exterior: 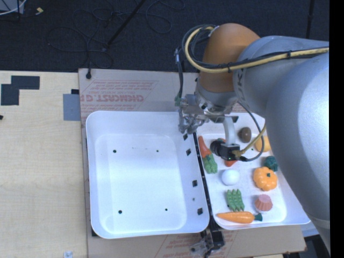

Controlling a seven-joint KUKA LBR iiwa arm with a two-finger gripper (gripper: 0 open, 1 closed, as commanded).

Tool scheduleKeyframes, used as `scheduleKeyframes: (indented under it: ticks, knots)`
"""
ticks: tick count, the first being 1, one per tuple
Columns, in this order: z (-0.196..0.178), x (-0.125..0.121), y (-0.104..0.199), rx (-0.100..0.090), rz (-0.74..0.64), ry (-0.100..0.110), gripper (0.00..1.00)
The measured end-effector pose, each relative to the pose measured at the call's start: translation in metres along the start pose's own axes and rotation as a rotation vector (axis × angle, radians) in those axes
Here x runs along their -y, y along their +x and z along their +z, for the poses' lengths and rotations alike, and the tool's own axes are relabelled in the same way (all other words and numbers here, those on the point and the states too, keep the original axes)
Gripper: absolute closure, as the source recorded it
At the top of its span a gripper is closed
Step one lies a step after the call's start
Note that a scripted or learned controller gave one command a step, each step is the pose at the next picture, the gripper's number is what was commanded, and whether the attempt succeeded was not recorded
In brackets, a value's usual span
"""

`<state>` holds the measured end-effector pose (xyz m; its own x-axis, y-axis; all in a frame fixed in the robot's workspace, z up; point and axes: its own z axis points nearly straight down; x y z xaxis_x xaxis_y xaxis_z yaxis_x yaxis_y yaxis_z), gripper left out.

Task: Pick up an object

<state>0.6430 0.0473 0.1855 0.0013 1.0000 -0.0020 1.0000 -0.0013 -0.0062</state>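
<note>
So far nothing is picked: my pincer [189, 123] hangs over the divide between the two bins, at the upper edge of the right bin [279, 211], and I cannot tell from this slant how it is set. Every candidate lies in that right bin: a white ball [230, 177], a small orange pumpkin [265, 178], a carrot [235, 217], a green ridged piece [234, 200], a pink shell-like piece [263, 203]. I judge the reach, grasp and lift all remain. On the cardboard [123, 93] under the left bin [140, 171] red print runs upside down, too faint to read surely.
</note>
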Motion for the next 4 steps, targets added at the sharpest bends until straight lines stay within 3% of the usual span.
scheduleKeyframes:
  ticks: [1, 3, 4]
  knots:
    - [-0.01, -0.001, -0.004, -0.001, -0.001, -0.004, 1.0]
    - [-0.039, 0.0, 0.021, -0.002, -0.004, -0.004, 1.0]
    - [-0.009, 0.0, 0.027, -0.001, -0.003, 0.0, 1.0]
